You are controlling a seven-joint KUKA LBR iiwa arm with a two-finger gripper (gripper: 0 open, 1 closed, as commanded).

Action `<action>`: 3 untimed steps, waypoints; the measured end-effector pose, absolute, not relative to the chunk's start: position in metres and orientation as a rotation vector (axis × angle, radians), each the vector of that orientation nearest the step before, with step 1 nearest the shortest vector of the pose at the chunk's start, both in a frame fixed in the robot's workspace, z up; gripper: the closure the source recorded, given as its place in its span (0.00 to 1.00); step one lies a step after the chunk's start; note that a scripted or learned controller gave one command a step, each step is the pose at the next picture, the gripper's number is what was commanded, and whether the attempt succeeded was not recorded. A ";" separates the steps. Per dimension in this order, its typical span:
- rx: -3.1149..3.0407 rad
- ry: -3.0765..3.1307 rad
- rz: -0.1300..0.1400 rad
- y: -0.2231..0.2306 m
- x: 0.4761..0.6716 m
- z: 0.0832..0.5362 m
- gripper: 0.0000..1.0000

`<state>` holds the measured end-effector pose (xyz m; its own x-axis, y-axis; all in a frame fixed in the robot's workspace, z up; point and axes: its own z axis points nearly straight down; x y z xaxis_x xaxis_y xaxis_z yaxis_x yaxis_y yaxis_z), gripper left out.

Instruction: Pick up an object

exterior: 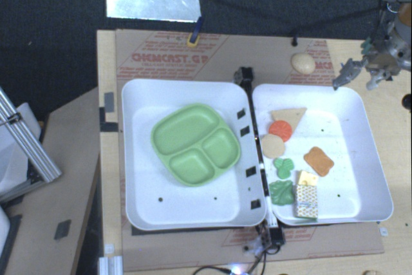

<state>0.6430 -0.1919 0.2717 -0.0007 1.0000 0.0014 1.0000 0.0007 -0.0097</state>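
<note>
We see the gripper at the upper right, above the far right corner of the right bin, its two fingers spread apart with nothing between them. In that bin, well apart from the gripper, lie a tan wedge, a red disc, a pale round piece, an orange-brown piece, green pieces and a yellow patterned packet. The left bin holds a green divided plate, and a pale ball rests on the bench behind the bins
</note>
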 end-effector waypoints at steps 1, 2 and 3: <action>-2.219 -2.227 -0.002 -0.191 0.645 0.280 0.00; -2.221 -2.226 -0.001 -0.189 0.636 0.234 0.00; -2.220 -2.223 0.001 -0.194 0.628 0.183 0.00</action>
